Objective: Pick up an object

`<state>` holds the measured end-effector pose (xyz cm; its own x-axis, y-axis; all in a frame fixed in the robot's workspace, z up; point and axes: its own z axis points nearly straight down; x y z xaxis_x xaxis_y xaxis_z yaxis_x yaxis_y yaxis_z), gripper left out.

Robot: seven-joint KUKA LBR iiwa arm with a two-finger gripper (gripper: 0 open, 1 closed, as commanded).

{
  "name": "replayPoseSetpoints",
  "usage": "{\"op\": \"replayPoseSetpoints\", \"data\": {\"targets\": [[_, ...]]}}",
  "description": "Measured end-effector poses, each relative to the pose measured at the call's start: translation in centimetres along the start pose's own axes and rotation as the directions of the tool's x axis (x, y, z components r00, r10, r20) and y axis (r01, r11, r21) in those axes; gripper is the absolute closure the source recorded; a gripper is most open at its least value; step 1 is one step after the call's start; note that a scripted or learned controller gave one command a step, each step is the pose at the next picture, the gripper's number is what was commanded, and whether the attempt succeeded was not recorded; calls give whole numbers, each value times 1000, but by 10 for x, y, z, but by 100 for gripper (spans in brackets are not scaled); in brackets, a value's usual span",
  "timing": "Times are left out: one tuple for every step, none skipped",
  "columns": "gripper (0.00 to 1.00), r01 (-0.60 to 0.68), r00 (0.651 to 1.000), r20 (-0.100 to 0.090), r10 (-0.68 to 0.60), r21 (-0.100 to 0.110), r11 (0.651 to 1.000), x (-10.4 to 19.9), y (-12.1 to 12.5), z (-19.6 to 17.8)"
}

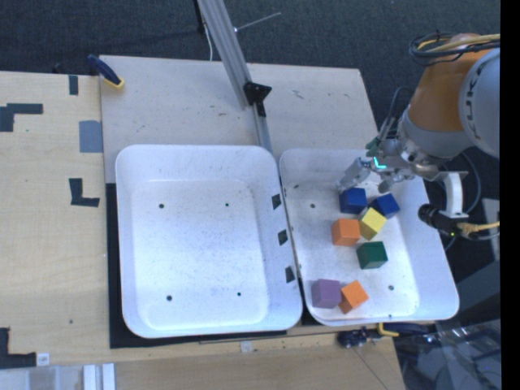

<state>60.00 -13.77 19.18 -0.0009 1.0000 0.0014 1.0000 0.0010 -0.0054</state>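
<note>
The claw point(370, 171) hangs just above the blue block point(352, 199) at the far end of the right bin point(422, 299), whether apart or together I cannot tell, so this looks like the approach, and next comes a straight descent to clamp.

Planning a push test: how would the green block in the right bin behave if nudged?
The green block looks like a flat-faced cube, so it would probably slide rather than roll. It seems rigid. The yellow block sits close above it, so a push that way would likely bump it.
</note>
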Motion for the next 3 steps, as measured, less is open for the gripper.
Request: {"op": "replayPoseSetpoints", "data": {"targets": [[0,2,1000,1,-2,-4,1000,0,1,-2],[0,1,1000,1,-1,2,1000,10,-3,56],[0,1,1000,8,-1,-24,1000,8,3,73]]}}
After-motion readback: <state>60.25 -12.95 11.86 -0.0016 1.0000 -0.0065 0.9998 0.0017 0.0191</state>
